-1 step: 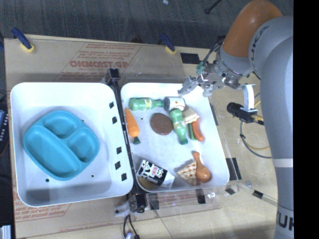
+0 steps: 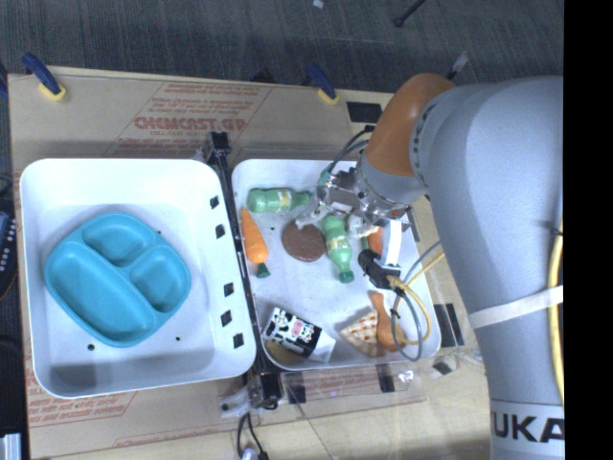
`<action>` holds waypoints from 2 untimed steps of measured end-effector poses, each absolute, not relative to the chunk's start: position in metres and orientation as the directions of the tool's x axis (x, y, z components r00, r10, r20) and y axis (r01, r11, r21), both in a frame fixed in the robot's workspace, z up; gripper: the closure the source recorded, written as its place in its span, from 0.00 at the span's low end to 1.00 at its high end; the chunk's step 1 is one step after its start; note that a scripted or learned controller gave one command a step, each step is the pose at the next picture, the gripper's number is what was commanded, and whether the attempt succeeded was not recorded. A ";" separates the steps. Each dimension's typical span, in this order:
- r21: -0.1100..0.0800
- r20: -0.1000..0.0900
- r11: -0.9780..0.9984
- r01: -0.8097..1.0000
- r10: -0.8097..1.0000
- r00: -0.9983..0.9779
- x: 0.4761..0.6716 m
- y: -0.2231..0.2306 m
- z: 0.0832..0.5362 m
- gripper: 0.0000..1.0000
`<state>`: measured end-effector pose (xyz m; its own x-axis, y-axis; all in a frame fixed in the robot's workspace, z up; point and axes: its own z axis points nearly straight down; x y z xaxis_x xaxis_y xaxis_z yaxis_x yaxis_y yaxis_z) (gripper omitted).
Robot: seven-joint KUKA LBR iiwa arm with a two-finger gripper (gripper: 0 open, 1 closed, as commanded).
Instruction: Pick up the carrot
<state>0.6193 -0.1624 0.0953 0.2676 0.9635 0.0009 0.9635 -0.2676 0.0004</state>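
Note:
The carrot (image 2: pixel 253 239) is orange and slim. It lies along the left wall of the right bin (image 2: pixel 414 286), pale end toward the front. My gripper (image 2: pixel 332 206) hangs over the middle of that bin, to the right of the carrot and clear of it. It sits just above an upright-lying green bottle (image 2: pixel 339 250) and beside a brown disc (image 2: pixel 306 242). The wrist hides the fingertips.
A second green bottle (image 2: pixel 272 199) lies at the back of the right bin. A black-and-white carton (image 2: pixel 291 331), a pizza slice (image 2: pixel 361 332) and an orange piece (image 2: pixel 384 320) sit near its front. The left bin (image 2: pixel 57 185) holds a blue divided plate (image 2: pixel 115 276).

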 end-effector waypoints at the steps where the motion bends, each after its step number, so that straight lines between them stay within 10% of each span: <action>1: 0.004 -0.004 -0.315 0.949 0.949 0.315 0.593 -0.094 0.096 0.00; 2: 0.000 -0.001 -0.308 0.951 0.951 0.308 0.594 -0.092 0.106 1.00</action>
